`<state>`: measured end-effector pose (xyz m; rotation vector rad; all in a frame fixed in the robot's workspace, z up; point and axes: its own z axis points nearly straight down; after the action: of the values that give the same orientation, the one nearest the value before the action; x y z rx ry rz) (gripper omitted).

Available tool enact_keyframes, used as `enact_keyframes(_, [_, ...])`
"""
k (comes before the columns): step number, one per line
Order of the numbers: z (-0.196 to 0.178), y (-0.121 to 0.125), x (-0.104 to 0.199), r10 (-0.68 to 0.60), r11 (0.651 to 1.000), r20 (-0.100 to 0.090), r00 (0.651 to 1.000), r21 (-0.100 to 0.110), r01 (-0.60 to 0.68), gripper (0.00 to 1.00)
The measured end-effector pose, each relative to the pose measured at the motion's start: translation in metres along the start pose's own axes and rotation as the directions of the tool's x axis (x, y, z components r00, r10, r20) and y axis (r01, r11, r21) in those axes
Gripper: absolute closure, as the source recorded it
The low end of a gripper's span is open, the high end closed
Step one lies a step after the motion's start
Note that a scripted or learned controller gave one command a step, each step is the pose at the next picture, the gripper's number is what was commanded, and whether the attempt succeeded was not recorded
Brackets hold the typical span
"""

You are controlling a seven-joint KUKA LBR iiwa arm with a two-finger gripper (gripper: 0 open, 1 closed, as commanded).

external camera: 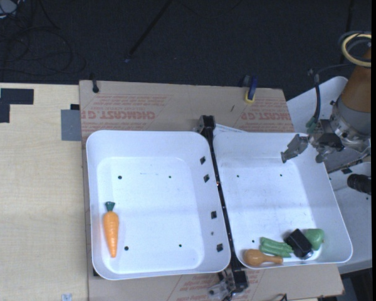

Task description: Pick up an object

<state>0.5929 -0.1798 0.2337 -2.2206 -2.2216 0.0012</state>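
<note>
An orange carrot (111, 232) with a green top lies in the left bin (144, 144), near its front left corner. At the front right of the right bin (269, 144) sit a tan gourd-like piece (261, 258), a green pea pod (275, 247), a black block (299, 243) and a green piece (314, 235), packed close together. My gripper (308, 152) hangs over the back right part of the right bin, well behind that cluster. Its fingers (294, 148) are spread open with nothing between them.
A black divider clip strip (214, 193) runs between the two bins. Both bins rest on a cardboard sheet (175, 105). A blue and yellow clamp (250, 89) stands at its far edge. Cables hang by the arm at the right.
</note>
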Motion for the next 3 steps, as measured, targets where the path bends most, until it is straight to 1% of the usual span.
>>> enact_keyframes(1, [0.125,0.042,0.041,-0.003,1.0,-0.005,1.0,0.011,0.003,0.0])
enact_keyframes(2, [0.124,0.051,0.087,-0.004,1.0,-0.003,1.0,0.004,0.004,0.0])
enact_keyframes(3, [0.113,0.051,0.084,-0.001,1.0,-0.002,1.0,0.005,0.001,1.0])
